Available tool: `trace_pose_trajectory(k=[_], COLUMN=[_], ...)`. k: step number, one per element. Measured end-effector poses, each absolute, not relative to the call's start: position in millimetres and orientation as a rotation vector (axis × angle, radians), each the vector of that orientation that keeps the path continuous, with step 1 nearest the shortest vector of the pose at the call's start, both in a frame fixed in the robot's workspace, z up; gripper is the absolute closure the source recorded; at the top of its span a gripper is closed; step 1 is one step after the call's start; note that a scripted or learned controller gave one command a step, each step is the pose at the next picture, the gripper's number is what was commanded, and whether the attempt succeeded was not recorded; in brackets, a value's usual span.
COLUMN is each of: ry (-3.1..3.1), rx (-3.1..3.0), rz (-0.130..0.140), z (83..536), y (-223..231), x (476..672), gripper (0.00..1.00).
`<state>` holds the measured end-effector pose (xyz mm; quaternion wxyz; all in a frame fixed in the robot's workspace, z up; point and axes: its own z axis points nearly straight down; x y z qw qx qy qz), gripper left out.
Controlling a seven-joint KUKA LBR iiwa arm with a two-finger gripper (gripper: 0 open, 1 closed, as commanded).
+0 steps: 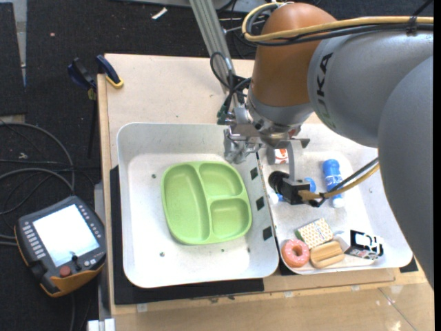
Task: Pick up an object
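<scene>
While reaching in from the right, my arm [331, 67] bent over both bins, gripper [238, 147] low at the green tray's [205, 202] far edge, finger spread indiscernible.

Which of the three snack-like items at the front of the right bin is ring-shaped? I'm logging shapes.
The pink donut, leftmost of the three, has a hole through it; the waffle-patterned square and tan bread piece are solid.
</scene>
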<state>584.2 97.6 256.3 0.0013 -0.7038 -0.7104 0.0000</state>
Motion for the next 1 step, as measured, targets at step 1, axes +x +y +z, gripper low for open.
trace_pose_trajectory(k=[1], ry=[-2.223], rx=[-2.219], rz=[0.001], z=[256.5], y=[93.5], x=[584.9], gripper=[0.00])
